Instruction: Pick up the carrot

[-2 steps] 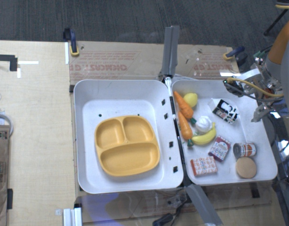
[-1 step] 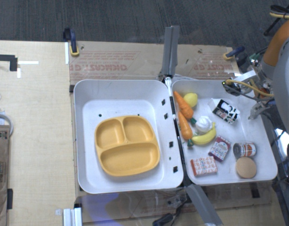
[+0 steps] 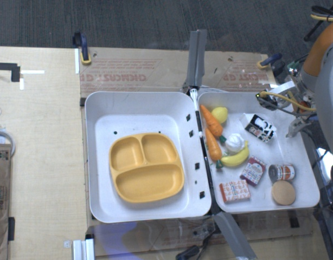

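**Carrots lie against the right bin's left wall; arm at the right edge**

Two carrots sit in the right bin (image 3: pixel 313 191), hard against its left wall. The upper carrot (image 3: pixel 211 119) runs from the upper left down toward the lower right, with a lemon (image 3: pixel 220 114) just beside it on its right. The lower carrot (image 3: pixel 213 145) lies just below it, nearly end to end, pointing down the frame. Its lower end is near a banana (image 3: pixel 236 157) that curves along to the right, and a white ball (image 3: pixel 234 142) rests just above the banana.

Further right in the same bin are a black-and-white packet (image 3: pixel 261 128), a small dark red box (image 3: pixel 253 171), a red-and-white box (image 3: pixel 234 191) near the lower wall, a can (image 3: pixel 281 173) on its side, and a tan disc (image 3: pixel 283 193) just below the can.

The left bin (image 3: pixel 96 161) holds a yellow divided tray (image 3: pixel 147 167) in its middle.

The arm (image 3: pixel 321 58) comes in at the upper right of the frame, above the right bin's upper right corner, well apart from both carrots. The gripper (image 3: pixel 296 124) hangs over the bin's right side; whether its fingers are spread or pressed together I cannot tell, and nothing is seen between them.

Both bins rest on the bench (image 3: pixel 36 145).
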Tool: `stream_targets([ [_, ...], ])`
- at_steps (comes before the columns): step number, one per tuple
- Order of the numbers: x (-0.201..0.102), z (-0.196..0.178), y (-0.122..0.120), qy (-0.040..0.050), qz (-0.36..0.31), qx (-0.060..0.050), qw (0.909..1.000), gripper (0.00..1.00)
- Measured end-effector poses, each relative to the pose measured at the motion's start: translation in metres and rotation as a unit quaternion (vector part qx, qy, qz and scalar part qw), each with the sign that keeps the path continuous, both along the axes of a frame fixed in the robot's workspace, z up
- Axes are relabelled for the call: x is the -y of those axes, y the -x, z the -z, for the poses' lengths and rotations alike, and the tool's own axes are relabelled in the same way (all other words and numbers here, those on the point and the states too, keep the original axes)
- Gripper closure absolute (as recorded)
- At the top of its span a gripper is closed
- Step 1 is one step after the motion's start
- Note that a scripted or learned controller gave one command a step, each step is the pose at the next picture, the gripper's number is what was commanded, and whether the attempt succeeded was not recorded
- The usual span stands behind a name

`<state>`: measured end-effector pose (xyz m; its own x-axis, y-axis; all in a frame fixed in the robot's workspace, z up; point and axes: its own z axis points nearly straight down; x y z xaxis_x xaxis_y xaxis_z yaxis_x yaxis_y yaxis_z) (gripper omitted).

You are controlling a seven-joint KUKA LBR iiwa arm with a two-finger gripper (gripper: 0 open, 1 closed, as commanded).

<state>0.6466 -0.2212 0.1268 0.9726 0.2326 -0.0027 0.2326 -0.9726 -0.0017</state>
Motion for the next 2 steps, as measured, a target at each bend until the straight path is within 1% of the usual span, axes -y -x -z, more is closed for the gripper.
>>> stream_targets([
  [1,-0.014,-0.030,0.004,-0.0003,-0.155,0.000,0.9879,0.00],
  [2,-0.002,-0.107,0.045,0.0002,-0.027,0.000,0.9996,0.00],
])
